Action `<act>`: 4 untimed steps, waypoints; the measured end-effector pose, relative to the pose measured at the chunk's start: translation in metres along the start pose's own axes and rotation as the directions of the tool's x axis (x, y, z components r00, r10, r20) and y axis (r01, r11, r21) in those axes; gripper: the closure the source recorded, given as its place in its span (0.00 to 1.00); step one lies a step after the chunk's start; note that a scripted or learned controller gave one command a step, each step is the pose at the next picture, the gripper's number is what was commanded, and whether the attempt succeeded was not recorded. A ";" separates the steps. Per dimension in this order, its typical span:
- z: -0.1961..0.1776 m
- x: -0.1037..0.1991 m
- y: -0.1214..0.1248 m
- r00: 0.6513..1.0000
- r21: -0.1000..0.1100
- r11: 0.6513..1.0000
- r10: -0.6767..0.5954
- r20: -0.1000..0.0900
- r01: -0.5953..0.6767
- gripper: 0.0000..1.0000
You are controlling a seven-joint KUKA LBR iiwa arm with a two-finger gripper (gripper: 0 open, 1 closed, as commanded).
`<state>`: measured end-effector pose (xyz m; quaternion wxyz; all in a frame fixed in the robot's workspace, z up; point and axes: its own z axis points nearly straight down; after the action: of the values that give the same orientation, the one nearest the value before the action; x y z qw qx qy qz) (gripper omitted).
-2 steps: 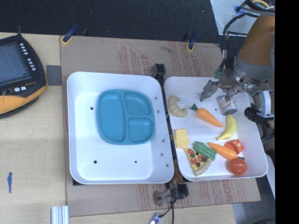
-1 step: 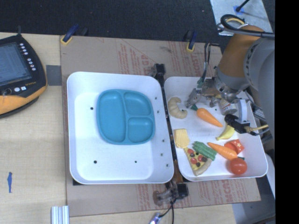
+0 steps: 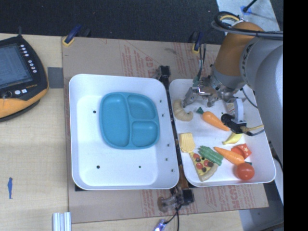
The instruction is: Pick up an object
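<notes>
Since the gripper (image 3: 196, 96) hovers over the right bin's (image 3: 262, 179) top-left corner, fingers spread and grasping nothing, it should drop straight onto the beige pastry (image 3: 182, 111) just below, clear of the carrot (image 3: 215, 121).

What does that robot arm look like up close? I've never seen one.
The arm is a thick, rounded grey body with an orange band above the wrist. Black and yellow cables loop over its top. At its end sits a small metallic grey gripper with mechanical parts exposed.
</notes>
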<state>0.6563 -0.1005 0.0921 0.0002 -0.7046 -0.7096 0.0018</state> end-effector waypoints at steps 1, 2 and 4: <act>0.000 0.006 0.000 1.000 0.002 1.000 0.000 0.000 0.000 0.00; 0.000 0.006 0.000 1.000 0.002 1.000 0.001 0.000 -0.001 0.00; 0.000 0.001 0.000 1.000 0.002 1.000 0.002 -0.002 -0.002 0.00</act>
<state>0.6560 -0.0994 0.0918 0.0017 -0.7053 -0.7089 0.0019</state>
